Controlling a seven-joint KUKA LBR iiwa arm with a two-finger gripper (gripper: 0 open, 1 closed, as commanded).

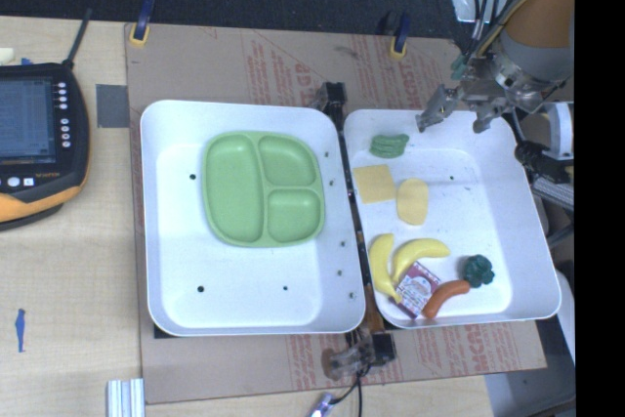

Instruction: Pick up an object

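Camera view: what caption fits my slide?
Open gripper hovers over the right bin of toy food; a green plate sits in the left bin.

Robot lab: teach pendant (34, 142), clamped bench (88, 308)

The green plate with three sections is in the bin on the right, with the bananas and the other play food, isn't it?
Not quite. The green three-section plate lies in the left white bin, by itself. The two yellow bananas and the other play food are in the right white bin. The camera view shows it.
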